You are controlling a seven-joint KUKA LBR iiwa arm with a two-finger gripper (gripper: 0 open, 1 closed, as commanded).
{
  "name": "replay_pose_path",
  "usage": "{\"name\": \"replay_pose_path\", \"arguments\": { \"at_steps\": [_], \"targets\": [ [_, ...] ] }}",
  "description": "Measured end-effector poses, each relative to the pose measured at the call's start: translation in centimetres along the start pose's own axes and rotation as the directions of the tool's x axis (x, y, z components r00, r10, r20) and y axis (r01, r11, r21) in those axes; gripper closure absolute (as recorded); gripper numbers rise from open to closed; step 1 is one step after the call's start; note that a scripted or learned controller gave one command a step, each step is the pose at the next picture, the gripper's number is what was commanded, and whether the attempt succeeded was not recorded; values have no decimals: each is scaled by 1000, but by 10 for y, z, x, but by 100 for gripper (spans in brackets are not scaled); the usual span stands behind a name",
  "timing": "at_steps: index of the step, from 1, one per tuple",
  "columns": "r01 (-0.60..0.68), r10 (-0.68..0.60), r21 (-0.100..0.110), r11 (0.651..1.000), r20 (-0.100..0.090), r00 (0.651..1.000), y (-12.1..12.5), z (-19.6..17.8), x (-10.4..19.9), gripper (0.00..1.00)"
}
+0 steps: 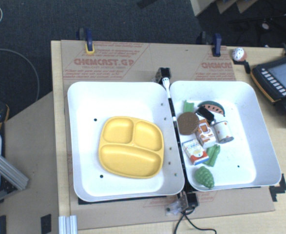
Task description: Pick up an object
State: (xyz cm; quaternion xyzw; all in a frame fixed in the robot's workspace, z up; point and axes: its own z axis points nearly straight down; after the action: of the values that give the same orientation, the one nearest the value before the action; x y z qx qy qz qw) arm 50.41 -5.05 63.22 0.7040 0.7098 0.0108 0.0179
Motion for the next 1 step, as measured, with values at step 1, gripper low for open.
{"name": "replay_pose_path", "arguments": {
  "at_steps": [1],
  "targets": [
    [1,-1,-4,1000,1,1000,1,-11,0,100]
  ]
}}
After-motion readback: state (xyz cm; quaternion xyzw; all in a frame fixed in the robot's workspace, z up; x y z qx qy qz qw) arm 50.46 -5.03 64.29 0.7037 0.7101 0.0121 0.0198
